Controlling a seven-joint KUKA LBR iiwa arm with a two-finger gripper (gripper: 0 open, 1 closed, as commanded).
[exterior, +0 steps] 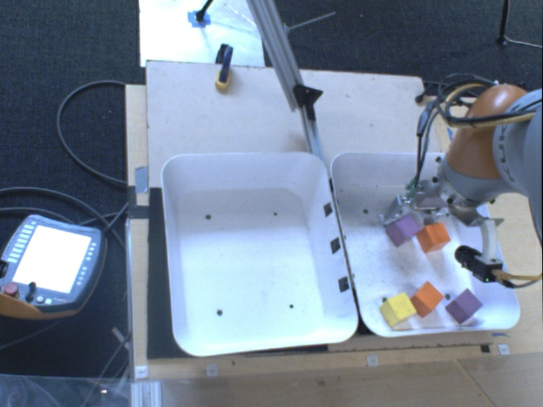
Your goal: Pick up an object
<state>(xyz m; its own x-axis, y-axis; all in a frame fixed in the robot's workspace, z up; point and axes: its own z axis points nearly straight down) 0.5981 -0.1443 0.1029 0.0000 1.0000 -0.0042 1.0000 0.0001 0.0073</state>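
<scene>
The diagonal aluminium pole (276, 41), a smooth grey bar with a black bracket, rises closest to the lens and ends at the rim between the two bins. Right of that pole lies the right bin (365, 176), a shallow white plastic tray with rounded corners holding five matte foam cubes: a purple cube (405, 228) and an orange cube (434, 236) side by side mid-bin, and, farther from the pole, a yellow cube (396, 309), a second orange cube (427, 298) and a second purple cube (463, 306) in a row. The metal pincer (405, 209) sits over the first purple cube; its spread cannot be told. Left of the pole, the left bin (254, 244) rests on the pale board counter (254, 108).
</scene>
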